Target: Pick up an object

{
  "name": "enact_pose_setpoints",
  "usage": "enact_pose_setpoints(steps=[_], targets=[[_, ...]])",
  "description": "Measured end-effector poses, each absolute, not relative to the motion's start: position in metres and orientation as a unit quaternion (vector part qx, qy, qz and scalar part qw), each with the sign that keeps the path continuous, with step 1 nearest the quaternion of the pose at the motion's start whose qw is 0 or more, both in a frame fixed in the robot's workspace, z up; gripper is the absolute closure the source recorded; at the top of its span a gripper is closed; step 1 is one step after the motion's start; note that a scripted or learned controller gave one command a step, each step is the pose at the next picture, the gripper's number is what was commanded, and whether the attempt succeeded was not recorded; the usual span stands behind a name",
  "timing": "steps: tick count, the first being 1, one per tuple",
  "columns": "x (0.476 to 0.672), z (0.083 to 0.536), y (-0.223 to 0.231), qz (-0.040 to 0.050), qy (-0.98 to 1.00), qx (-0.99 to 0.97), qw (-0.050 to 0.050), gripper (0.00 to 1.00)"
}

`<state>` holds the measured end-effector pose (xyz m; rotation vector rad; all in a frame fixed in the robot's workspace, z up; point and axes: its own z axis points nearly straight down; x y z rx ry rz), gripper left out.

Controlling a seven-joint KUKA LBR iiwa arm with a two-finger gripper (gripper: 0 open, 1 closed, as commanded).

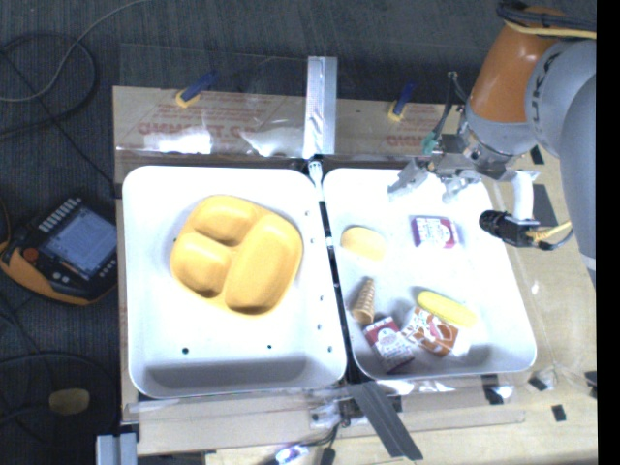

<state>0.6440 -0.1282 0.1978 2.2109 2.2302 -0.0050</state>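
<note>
The two-finger hand (432, 184) hangs over the far edge of the right white bin (513, 308), fingers spread wide with nothing between them. The grey arm bends in from the right. From near to far, five things lie in that bin: a red-and-white packet (387, 341), a red-and-orange pack (433, 332), a brown cone (362, 300), a pale yellow oval piece (363, 243) and a purple-and-white pouch (433, 232). One large yellow lumpy object (235, 253) sits in the left white bin (155, 356).

The grey arm with the orange band (528, 66) runs off the top and right edges, so most of it's cut off. Print on the small maroon-and-white packet (433, 232) and the red-and-white wrappers (392, 342) is too tiny to read.
</note>
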Motion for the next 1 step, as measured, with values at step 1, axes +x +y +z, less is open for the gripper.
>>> enact_pose_setpoints(steps=[1], targets=[[0.6483,0.0937,-0.1736,-0.0006,0.760,0.649,0.001,0.00]])
